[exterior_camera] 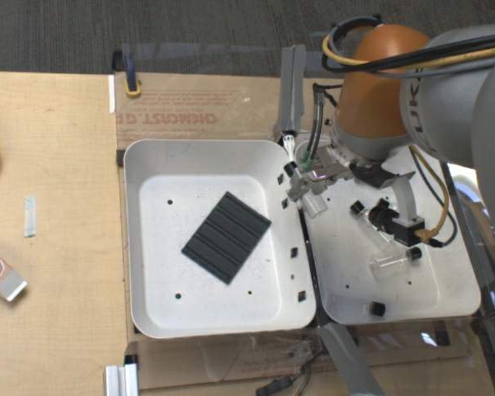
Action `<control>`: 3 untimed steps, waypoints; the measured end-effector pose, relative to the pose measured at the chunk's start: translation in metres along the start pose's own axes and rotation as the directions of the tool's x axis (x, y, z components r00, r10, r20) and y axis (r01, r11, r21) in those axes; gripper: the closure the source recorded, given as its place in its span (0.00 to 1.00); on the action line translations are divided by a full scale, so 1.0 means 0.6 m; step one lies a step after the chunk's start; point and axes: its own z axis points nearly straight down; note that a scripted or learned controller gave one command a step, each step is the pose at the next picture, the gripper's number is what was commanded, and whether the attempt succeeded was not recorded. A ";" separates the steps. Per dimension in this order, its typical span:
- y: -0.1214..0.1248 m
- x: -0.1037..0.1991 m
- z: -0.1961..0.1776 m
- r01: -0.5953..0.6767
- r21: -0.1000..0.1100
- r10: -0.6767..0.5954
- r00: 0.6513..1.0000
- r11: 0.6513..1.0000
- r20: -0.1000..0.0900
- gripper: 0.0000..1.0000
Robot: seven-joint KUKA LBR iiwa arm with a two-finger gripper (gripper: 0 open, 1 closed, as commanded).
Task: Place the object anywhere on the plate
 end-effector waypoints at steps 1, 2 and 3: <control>0.075 0.061 -0.061 0.297 -0.004 -0.297 0.955 0.955 0.002 1.00; 0.020 0.043 0.020 0.603 -0.002 -0.603 0.798 0.798 0.001 1.00; 0.020 0.042 0.019 0.603 -0.002 -0.603 0.798 0.798 0.001 0.00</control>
